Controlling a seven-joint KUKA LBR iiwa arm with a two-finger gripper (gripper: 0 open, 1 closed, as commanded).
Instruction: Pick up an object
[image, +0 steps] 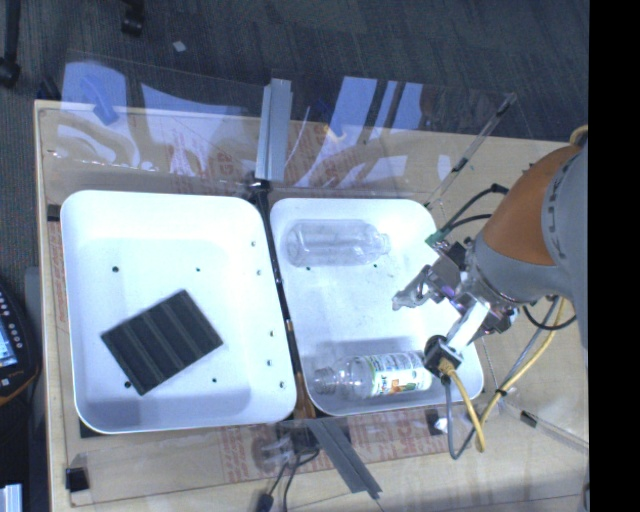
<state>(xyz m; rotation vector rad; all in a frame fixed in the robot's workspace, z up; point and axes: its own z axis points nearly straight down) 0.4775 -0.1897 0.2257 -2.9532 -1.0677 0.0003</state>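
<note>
Right white bin (330, 215): clear plastic bottle (337, 243), labelled clear bottle (375, 375) partly behind wrist; gripper (420, 292) over bin, finger state indiscernible; left white bin (70, 300): dark ribbed panel (161, 341).

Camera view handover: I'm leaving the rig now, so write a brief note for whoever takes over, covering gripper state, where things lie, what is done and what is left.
Gripper: over the right part of the right bin, holding nothing visible; finger state can't be told.
Things: clear unlabelled bottle lies on its side at the far end of the right bin; labelled bottle lies on its side at the near end, just below the gripper. Dark ribbed panel lies flat in the left bin.
Done: nothing picked yet.
Left: grasp and lift one object.
</note>
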